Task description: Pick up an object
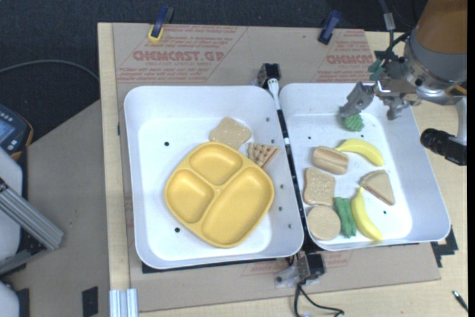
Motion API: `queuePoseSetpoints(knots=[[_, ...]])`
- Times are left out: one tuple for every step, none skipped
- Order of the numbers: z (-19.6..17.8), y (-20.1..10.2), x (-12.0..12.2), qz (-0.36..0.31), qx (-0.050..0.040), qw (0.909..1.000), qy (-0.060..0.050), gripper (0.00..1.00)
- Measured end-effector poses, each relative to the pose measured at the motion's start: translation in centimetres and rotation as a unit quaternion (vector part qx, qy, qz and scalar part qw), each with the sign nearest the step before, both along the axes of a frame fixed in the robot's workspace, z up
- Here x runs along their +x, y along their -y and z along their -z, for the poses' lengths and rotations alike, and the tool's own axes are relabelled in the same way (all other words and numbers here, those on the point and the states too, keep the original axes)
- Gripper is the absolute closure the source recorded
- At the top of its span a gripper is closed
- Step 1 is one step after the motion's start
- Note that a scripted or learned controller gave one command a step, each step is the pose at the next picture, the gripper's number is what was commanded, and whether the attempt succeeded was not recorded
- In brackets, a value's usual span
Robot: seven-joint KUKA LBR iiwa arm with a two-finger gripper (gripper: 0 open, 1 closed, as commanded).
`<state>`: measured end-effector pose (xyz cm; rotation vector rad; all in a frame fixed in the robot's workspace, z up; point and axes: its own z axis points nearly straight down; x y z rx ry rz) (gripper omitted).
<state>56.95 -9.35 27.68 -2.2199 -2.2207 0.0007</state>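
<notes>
Nearest me, a yellow banana lies by the right bin's front edge. Gripper fingers close around green broccoli at its back edge, apparently grasped, not yet lifted.

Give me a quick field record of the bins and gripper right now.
left bin: yellow tray, bread slice, waffle piece
right bin: two bananas, hot dog bun, toast, round bread, green pod, wedge, broccoli
gripper: above the right bin's far side, just over the broccoli
grasp: cannot tell
</notes>
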Motion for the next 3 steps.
queuePoseSetpoints(knots=[[-12.6,0.3,-7.3,0.000,-0.0015,1.0000,0.009,0.00],[-26.8,4.7,-9.1,0.003,-0.0037,0.9999,0.011,0.00],[-27.0,4.4,-8.9,0.000,-0.0021,1.0000,0.004,1.00]])
